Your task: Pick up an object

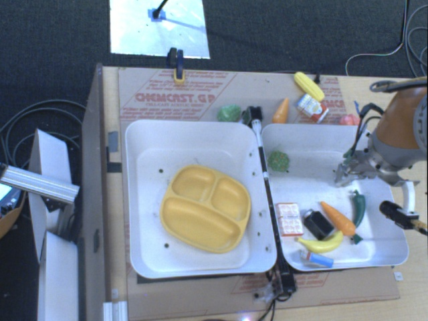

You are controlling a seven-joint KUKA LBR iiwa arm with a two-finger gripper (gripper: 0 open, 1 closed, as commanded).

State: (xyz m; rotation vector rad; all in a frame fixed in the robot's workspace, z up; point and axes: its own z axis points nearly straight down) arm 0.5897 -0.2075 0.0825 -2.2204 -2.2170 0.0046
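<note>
My gripper (pixel 349 173), fingers' spread impossible to tell, hovers just above the dark green pepper (pixel 359 207) beside the orange carrot (pixel 337 219); I judge descent and closing come next.

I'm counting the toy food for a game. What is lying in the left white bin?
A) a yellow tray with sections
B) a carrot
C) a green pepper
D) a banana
A: the yellow tray lies in the left bin, while the banana, carrot and green pepper all lie in the right bin.
</note>
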